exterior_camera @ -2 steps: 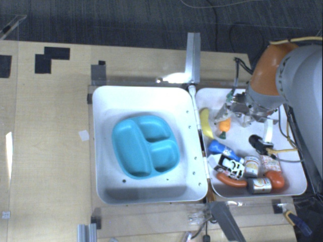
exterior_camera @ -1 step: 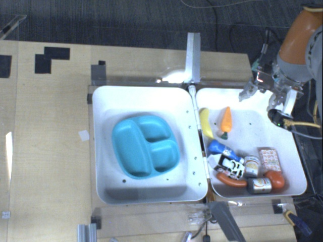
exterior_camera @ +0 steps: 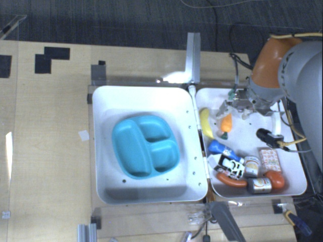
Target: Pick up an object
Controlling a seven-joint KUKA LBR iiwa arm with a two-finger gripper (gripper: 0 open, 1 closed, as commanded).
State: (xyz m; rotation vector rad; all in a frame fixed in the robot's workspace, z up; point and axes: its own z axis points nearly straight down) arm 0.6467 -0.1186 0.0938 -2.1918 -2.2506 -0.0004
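My gripper (exterior_camera: 235,111) is over the back of the right bin (exterior_camera: 298,185), its fingers spread apart. Just in front of it and slightly left lies a small orange carrot-like piece (exterior_camera: 226,123), with nothing gripped between the fingers. A yellow banana (exterior_camera: 204,122) lies along the bin's left wall. Further forward lie a blue item (exterior_camera: 217,147), a black-and-white item (exterior_camera: 231,165), a small can (exterior_camera: 251,166), a pink box (exterior_camera: 270,160), a red sausage (exterior_camera: 231,181), a second can (exterior_camera: 260,185) and a red piece (exterior_camera: 277,178).
The left bin (exterior_camera: 106,105) holds a blue divided tray (exterior_camera: 146,146). A metal post (exterior_camera: 193,54) stands behind the wall shared by both bins. The arm's grey body (exterior_camera: 303,79) hangs over the right bin's far right corner.
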